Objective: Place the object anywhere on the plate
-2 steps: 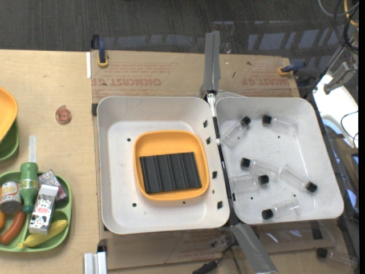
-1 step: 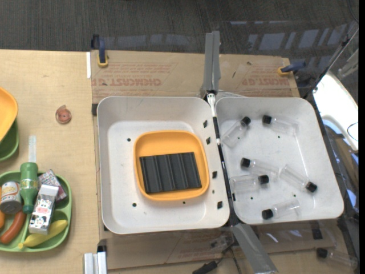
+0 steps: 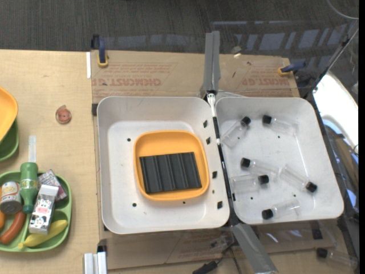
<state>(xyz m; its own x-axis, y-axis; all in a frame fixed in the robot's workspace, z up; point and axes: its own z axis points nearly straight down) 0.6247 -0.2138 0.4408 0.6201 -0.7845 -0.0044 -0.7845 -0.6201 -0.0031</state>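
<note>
A yellow-orange plate (image 3: 171, 140) with rounded corners sits in the middle of the left white bin (image 3: 120, 170). A dark grey ribbed rectangular slab (image 3: 171, 172) lies flat on the plate, inside its rim and covering most of its lower half. Several clear vials with black caps, such as one vial (image 3: 296, 180), lie scattered in the right white bin (image 3: 322, 153).
On the wooden bench at the left stand a green tray (image 3: 60, 224) of toy food with a green bottle (image 3: 28, 184), an orange bowl (image 3: 5, 116) and a small pink disc (image 3: 63, 115). Cardboard (image 3: 154, 76) lies under the bins, and a grey post (image 3: 212, 61) stands behind their joint.
</note>
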